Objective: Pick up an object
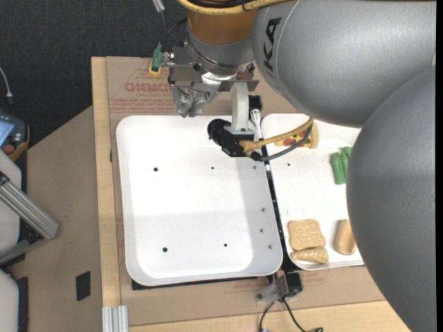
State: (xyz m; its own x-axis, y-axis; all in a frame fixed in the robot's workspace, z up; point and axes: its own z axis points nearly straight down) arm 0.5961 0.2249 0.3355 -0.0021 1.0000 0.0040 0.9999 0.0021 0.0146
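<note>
Hovering at the left bin's [181,209] far rim, our end effector [188,108], spread or pressed together we can't tell, looks pre-grasp; crackers [306,234] and green piece [340,166] lie well to its right, so reaching across comes next.

Bright overhead light glares off the left bin [187,206], its far half softly shadowed.

Right bin [305,194], green thing [340,165] and tan lump [344,237], each partly behind the grey arm [387,116].
</note>
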